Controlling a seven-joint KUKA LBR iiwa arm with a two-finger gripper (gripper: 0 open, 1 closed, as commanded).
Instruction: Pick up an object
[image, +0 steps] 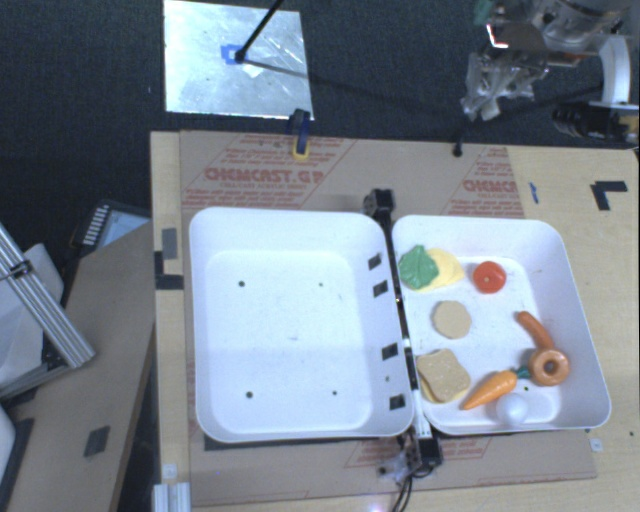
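High at the upper right of the camera view, beyond the far edge of the bench, the gripper (487, 95) is seen hanging over dark floor, well apart from both bins. Whether it is wide or narrow cannot be told; nothing is seen held in it. The arm is folded back above it, so that little more than the wrist hardware is shown, and the tool is pointed roughly downward. The pose is judged to be a parked or retracted one, kept clear so that the bins can be seen unobstructed.

Nearer, the right bin (572, 290) is found to hold all the candidate objects, laid loosely and mostly apart: a green leaf (417, 266) lying over a yellow piece (446, 268), a red tomato (489, 277), a round tan biscuit (451, 320), a slice of bread (443, 376), a carrot (489, 389), a white ball (513, 407) just beside the carrot's tip, a doughnut (549, 366) and an orange sausage (534, 328) touching it. The spacing is judged favourable for a top grasp, the tomato and biscuit being the most isolated. The left bin (205, 330) lies alongside, the two bins being joined by a dark hinge strip (392, 300).
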